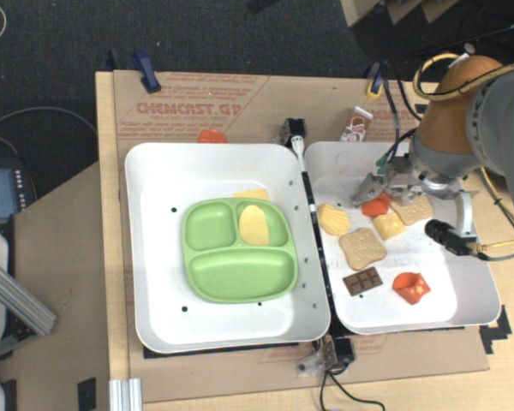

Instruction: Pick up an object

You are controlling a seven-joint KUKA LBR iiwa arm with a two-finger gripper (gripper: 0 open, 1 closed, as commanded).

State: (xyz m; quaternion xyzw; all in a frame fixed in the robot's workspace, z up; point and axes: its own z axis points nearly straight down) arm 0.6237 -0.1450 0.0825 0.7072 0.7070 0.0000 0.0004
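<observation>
My gripper is low in the right bin, at its far middle. It hangs right over a small orange-red piece. Close around that piece lie a yellow cheese block, a tan cracker and a ridged yellow chip. Nearer the front are a bread slice, a chocolate bar and a red chunk. Nothing shows as lifted off the bin floor.
The left bin holds a green divided plate with a yellow piece in its upper right compartment and a pale yellow piece just behind it. A small carton lies on the cardboard beyond the bins. Cables run by the arm.
</observation>
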